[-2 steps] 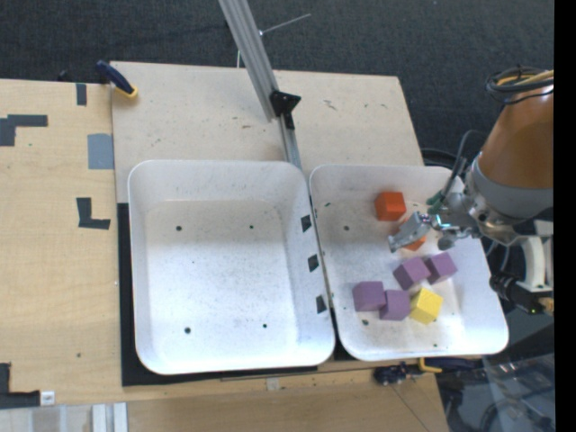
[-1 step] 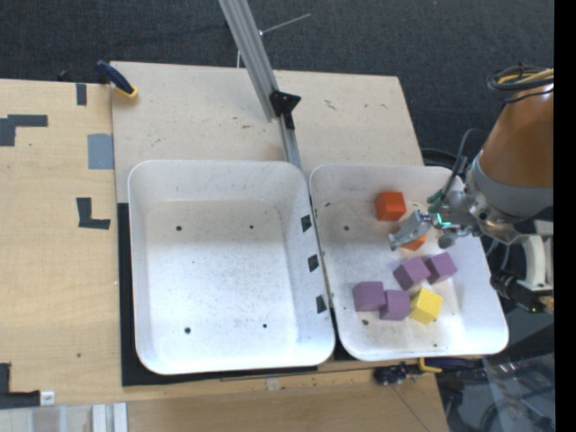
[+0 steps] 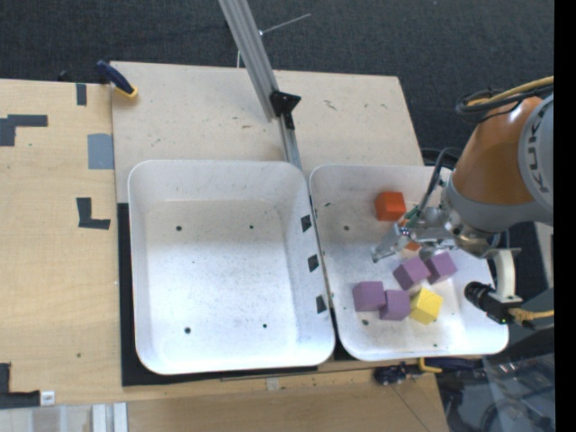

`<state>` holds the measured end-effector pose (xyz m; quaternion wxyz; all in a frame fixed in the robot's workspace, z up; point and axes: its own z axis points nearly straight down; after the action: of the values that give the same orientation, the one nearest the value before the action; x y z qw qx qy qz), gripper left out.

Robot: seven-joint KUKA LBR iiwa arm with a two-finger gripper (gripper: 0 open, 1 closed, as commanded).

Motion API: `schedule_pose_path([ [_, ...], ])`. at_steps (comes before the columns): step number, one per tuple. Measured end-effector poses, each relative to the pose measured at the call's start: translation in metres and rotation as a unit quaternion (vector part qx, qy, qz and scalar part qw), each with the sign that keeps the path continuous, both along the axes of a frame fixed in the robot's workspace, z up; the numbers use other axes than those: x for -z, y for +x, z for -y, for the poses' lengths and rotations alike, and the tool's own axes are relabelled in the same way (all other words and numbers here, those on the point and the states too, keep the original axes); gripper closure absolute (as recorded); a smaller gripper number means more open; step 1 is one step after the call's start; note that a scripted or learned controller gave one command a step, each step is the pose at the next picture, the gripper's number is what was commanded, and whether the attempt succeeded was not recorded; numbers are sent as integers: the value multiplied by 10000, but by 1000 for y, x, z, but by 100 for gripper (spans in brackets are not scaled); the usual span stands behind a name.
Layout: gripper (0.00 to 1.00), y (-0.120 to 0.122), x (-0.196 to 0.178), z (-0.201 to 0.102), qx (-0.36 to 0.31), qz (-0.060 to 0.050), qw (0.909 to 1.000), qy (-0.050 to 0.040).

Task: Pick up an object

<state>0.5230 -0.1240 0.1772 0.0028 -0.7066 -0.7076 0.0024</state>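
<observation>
Jaws hard to read: cannot tell whether spread or closed, metal parts of the gripper [image 3: 402, 239] too small and cluttered to make out. Hanging low over the right bin [image 3: 346, 331], toward its middle, reaching in from the right under the grey and orange arm [image 3: 499, 165].

Nothing seen between the jaws. Orange block [image 3: 390, 206] just above the gripper, toward the bin's far side, apart from the rest. Purple block [image 3: 414, 272] just below and right of the gripper tip, close beside it; whether touching, unclear. Second purple block [image 3: 440, 265] right next to that one, partly under the wrist. Two more purple blocks [image 3: 369, 295] [image 3: 395, 305] lower down, side by side and touching. Yellow block [image 3: 427, 306] just right of that pair, near the bin's front right.

Left bin [image 3: 144, 241] alongside, sharing the middle edge with the right one, dark specks on its white floor. Both bins on a wooden bench [image 3: 54, 241].
</observation>
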Motion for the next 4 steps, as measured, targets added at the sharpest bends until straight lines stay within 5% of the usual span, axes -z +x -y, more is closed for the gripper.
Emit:
schedule_pose_path([
  [1,0,-6,45,3,4,11,10000,-3],
  [2,0,0,61,6,8,136,9999,-45],
  [3,100,0,53,7,10,139,9999,-56],
  [4,100,-3,-2,-3,-3,53,10000,-4],
])
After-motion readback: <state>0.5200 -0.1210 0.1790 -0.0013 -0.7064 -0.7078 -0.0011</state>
